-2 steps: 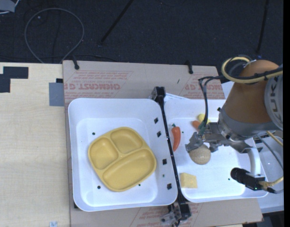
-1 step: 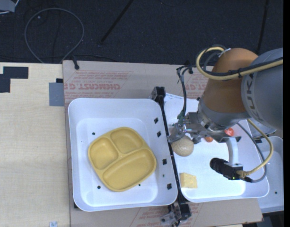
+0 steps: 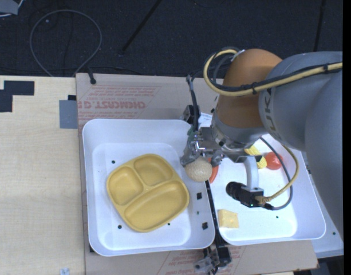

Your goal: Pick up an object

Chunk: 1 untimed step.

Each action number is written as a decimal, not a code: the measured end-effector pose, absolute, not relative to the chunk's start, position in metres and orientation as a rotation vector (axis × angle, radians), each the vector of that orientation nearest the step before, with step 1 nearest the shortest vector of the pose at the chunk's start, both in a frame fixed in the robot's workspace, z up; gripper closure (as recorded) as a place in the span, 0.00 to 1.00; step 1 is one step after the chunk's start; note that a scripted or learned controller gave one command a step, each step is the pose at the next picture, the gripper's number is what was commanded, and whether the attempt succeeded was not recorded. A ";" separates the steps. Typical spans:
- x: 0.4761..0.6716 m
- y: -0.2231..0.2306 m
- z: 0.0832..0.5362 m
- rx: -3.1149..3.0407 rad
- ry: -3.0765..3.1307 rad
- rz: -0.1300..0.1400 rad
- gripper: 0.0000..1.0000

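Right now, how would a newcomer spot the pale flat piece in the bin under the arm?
Take the white bin on the view's right. Near its lower left corner lies a pale yellow piece, flat and squarish. The orange thing farther back is rounder and brighter.

1. Grey arm [image 3: 304, 96] reaches in from the right, well behind the jaws.
2. Orange band [image 3: 249, 76] sits just above wrist [image 3: 235, 132], up-right of the jaws.
3. Gripper [image 3: 197, 155] points down, tilted left.

Tan ball [image 3: 198, 170] right at my gripper [image 3: 201, 156] — mustard-yellow plate [image 3: 146, 192] off to one side in a white bin [image 3: 98, 211]; pale yellow slab [image 3: 227, 217] and an orange-red piece [image 3: 273, 162] on the other.
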<state>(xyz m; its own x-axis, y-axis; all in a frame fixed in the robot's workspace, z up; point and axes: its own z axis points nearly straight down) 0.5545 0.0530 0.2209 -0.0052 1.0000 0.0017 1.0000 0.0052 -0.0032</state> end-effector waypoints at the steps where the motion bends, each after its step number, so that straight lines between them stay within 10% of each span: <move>1: 0.577 0.094 0.224 -2.215 -2.224 0.001 1.00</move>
